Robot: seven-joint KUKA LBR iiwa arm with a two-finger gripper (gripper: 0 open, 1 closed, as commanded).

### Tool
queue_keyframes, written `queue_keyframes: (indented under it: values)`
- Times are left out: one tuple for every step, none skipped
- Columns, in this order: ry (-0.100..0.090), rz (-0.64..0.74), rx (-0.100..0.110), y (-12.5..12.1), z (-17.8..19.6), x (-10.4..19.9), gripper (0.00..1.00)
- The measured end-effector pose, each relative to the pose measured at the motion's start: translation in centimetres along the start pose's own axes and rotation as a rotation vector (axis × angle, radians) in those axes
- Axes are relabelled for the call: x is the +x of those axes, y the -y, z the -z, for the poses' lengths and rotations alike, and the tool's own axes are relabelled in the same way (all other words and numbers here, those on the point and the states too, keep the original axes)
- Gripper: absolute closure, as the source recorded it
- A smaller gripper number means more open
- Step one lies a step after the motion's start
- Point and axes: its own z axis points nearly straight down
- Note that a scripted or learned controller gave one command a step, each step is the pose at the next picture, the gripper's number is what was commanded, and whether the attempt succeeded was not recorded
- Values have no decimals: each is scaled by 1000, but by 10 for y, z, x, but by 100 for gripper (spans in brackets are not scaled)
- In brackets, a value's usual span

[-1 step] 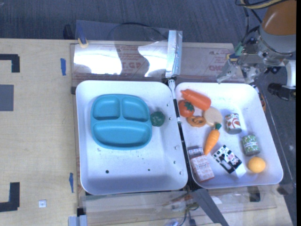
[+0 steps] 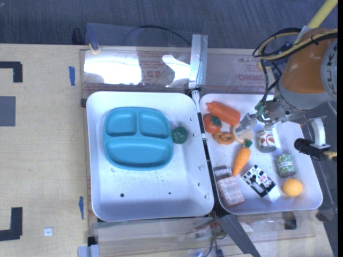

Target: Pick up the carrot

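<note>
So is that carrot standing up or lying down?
Lying down. The carrot rests flat on the floor of the right bin, green top toward the gripper, pointed tip toward the camera.

Dark blue-grey carpet floor (image 2: 161, 4) along top, pale wood bench top (image 2: 37, 143) at left with black corner marks (image 2: 13, 71) and blue tape bits (image 2: 72, 75), glare on clear plastic sheet (image 2: 134, 66) behind bins

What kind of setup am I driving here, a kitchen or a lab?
Most likely a lab test bench. Two shallow white bins sit side by side on a taped-up worktop, the right bin holds toy food such as the carrot, and the arm's end effector hangs over it with loose cabling behind.
</note>
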Motion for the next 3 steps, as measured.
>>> queue_keyframes:
  values:
    - [3, -4, -12, 56, -72, 15, 0]
    - [6, -8, -20, 54, -60, 14, 100]
    - [4, 6, -17, 30, 38, 59, 100]
